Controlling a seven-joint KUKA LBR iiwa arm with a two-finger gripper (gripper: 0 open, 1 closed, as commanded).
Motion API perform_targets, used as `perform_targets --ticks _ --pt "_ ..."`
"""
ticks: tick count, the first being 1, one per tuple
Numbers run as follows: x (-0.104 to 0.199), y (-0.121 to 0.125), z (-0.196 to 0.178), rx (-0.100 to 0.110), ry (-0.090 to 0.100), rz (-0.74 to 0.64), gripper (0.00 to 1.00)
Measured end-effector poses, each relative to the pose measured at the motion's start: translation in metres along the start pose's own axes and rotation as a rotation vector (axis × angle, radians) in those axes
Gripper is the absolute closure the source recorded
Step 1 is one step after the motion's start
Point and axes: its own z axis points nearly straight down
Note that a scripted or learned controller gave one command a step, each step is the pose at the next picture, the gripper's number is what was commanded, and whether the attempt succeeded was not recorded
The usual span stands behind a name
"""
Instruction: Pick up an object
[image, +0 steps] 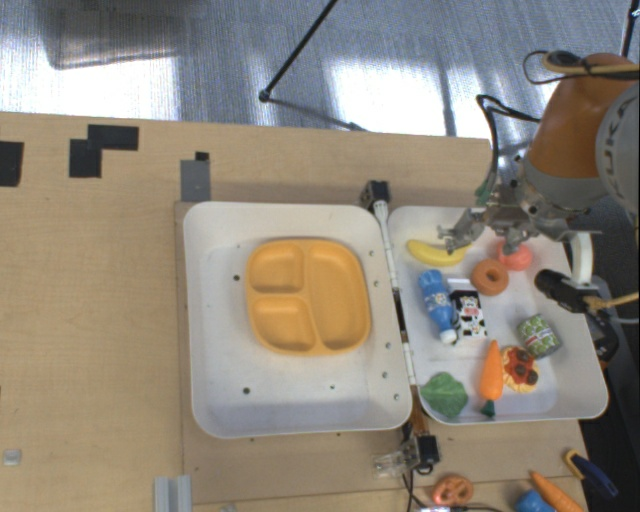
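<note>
I hung over the upper part of the right bin (596, 400), my gripper (490, 228) spread open with nothing between its fingers — one fingertip above the banana (436, 252), the other near the pink object (517, 259), which my wrist partly hid. Just below sat the brown donut (490, 276). The room there was tight: the bin's top rim lay close behind me, and the divider between the bins stood just left of the banana. Toward the lower right of the frame the blue bottle (435, 301), black-and-white toy (469, 314), carrot (491, 370), green leafy piece (445, 393), pizza slice (519, 368) and green can (538, 335) crowded the floor. The left bin (215, 400) held a yellow divided plate (304, 296), with bare white floor around it. My arm was cut off at the frame's right edge — the pink object's shape was hard to make out.
</note>
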Motion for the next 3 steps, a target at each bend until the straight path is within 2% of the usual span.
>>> perform_targets --ticks 1,2,3 --pt "0.014 -0.011 0.118 -0.002 0.0 0.13 0.0" --pt "0.014 -0.009 0.106 -0.007 0.001 0.13 1.0" --pt "-0.032 0.053 -0.086 -0.005 -0.001 0.228 1.0"
